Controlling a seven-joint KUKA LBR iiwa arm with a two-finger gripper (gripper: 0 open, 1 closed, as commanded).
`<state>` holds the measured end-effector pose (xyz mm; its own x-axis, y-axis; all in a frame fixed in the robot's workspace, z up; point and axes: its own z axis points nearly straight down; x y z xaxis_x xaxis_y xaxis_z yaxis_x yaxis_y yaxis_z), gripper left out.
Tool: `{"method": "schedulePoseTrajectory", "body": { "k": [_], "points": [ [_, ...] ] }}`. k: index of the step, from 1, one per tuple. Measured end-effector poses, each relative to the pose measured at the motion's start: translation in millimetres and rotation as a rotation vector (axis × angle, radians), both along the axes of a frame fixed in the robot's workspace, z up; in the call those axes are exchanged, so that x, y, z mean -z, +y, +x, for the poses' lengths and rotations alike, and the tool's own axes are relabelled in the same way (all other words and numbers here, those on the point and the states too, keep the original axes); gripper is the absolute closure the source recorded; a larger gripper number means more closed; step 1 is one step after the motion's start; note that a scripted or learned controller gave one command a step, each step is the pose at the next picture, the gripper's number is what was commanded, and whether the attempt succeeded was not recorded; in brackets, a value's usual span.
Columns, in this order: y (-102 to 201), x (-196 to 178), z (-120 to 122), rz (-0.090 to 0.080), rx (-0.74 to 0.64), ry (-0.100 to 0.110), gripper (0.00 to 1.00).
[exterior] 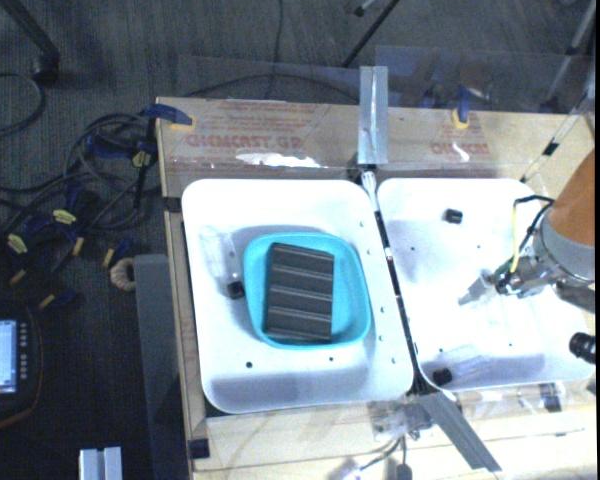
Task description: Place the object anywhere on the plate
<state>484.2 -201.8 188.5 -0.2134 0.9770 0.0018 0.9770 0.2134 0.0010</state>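
**Mia:** What is lying on the floor at the far left?

**Sam:** Black cables (55, 183) with blue and yellow clips are curling there. A small screen (0, 356) is glowing at the left edge, near us.

**Mia:** And on the bench (280, 138)?

**Sam:** Two white bins are sitting side by side. The left bin (205, 368) is holding a blue plate (355, 303). A dark ridged block (300, 291) is lying flat on the plate, right in its middle. That is the object, and it is resting on the plate.

**Mia:** Is anything beside the plate?

**Sam:** A clear little thing (213, 251) is lying just left of the plate, and a small black bit (236, 290) is touching the plate's left rim.

**Mia:** What about the right bin (420, 268)?

**Sam:** A small black piece (453, 216) is sitting at its far side. Another black piece (441, 376) is sitting at its near left corner.

**Mia:** Where is the arm?

**Sam:** The arm (585, 218) is reaching in from the right, over the right bin. Its gripper (480, 290) is pointing left, low over the white floor of that bin.

**Mia:** Is it holding something?

**Sam:** Nothing is showing between the tips. It is too blurry, so I cannot tell how wide it is standing. It is well apart from the block, with both bin walls between them.
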Motion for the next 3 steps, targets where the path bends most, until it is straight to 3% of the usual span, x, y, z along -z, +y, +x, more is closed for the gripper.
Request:
{"method": "schedulePoseTrajectory", "body": {
  "k": [1,2,3],
  "points": [
    [0,0,0,0.0,0.0,0.0,0.0],
    [-22,-104,42,-0.005,0.039,-0.001,0.0],
    [-22,-183,64,-0.005,0.163,-0.001,0.0]
  ]
}}
